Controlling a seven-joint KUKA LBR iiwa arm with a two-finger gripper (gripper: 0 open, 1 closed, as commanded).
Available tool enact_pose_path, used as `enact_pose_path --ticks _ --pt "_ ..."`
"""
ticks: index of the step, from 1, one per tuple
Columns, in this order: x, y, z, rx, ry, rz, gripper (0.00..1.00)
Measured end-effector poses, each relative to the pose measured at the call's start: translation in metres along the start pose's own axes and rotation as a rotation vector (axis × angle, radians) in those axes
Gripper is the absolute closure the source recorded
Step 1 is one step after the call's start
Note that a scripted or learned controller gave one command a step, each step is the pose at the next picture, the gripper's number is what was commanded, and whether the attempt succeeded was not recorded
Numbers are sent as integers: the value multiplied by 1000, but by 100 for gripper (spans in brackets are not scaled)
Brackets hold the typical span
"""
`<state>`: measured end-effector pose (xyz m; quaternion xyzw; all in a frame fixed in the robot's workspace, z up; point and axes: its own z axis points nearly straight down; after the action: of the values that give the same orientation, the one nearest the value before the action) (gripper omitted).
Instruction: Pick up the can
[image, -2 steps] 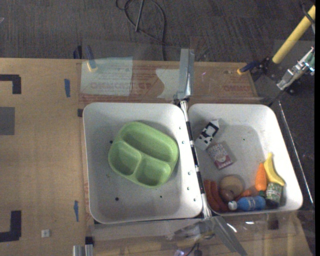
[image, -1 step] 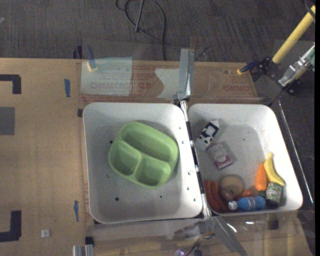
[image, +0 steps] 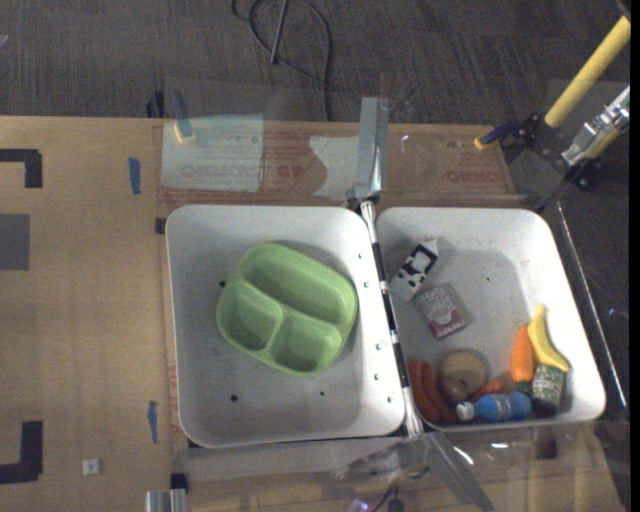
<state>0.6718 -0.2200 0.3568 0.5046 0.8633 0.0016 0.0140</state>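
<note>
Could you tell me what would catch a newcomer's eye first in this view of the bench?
The bright green divided plate stands out, lying alone in the left bin. Next comes the colourful clutter along the near edge of the right bin: a banana, a carrot, a blue bottle and a small green-labelled can. A yellow pole crosses the top right corner.

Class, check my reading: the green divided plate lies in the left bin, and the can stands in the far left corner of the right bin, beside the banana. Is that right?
Not quite. The camera view shows the can in the near right corner of the right bin, not the far left. The rest holds: it stands beside the banana, and the green divided plate lies in the left bin.
</note>
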Motion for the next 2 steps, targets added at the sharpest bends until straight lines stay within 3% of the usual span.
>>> enact_pose_path --ticks 1,2 --pt "-1 1 -13 -6 -8 -1 100" --pt "-1 1 -12 -5 -7 -1 0"
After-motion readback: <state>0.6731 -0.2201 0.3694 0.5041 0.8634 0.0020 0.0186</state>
